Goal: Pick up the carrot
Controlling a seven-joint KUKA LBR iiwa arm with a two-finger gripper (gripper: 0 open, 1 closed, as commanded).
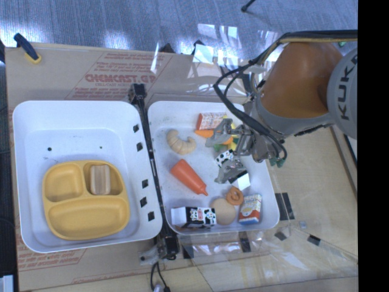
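So nearest the camera in the right-hand shallow white bin (pixel 159 163) is a black-and-white milk carton (pixel 193 216). Just past that lies the orange plastic carrot (pixel 188 176), long axis diagonal, fat end up-left, tip pointing toward the near right. The pincer (pixel 231 166) hovers just right of the carrot, slightly farther back, apparently spread open with nothing in it. I'd guess a short leftward shift first.

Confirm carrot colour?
Orange-red, plain; the carrot lies in the right bin, camera view.
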